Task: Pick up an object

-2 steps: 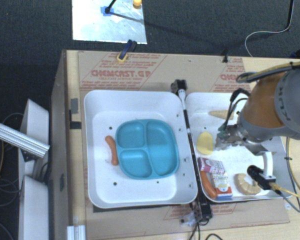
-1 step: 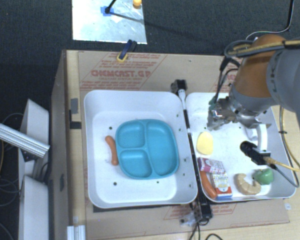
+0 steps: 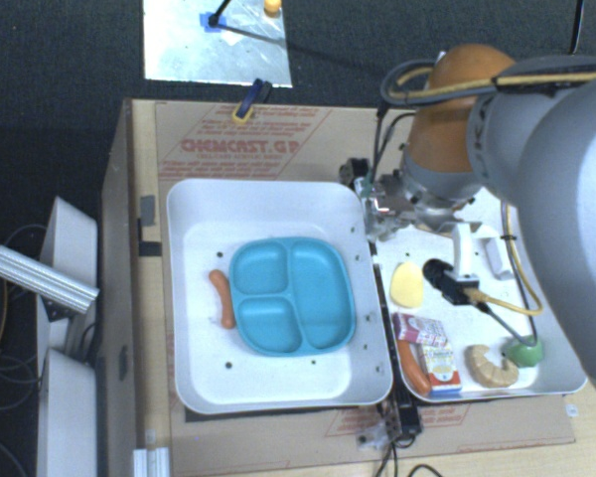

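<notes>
On the bench (image 3: 278,137), the right bin (image 3: 554,368) keeps small food toys (image 3: 492,366) ready for picking, and the gripper (image 3: 385,212) hangs at its far corner near the yellow piece (image 3: 407,286); open or closed, I cannot tell.

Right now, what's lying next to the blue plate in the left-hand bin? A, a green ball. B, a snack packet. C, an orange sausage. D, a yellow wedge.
C: the orange sausage lies on the floor of the left bin, just off the left edge of the blue plate.
</notes>
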You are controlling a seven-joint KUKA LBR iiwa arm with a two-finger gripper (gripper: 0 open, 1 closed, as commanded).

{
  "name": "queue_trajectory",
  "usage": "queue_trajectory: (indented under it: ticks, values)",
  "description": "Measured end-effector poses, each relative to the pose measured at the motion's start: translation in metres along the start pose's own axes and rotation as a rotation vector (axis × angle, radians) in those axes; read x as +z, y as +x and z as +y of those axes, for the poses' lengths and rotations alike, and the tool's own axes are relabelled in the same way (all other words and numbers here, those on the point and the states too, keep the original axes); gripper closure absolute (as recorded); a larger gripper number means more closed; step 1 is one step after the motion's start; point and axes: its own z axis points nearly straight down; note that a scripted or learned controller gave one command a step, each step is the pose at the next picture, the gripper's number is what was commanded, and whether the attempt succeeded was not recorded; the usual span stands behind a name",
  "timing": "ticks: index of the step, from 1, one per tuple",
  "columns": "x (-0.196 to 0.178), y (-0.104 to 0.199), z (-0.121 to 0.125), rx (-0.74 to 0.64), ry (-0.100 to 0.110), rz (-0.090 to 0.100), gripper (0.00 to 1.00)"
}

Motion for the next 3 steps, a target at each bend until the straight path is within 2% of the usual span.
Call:
queue_trajectory:
  ticks: [1, 2, 3]
  values:
    - [-0.029, 0.056, -0.001, 0.000, 0.000, 0.000, 1.00]
    - [-0.029, 0.055, -0.001, 0.000, 0.000, -0.001, 0.00]
    - [0.000, -0.047, 0.065, 0.004, 0.000, -0.003, 0.00]
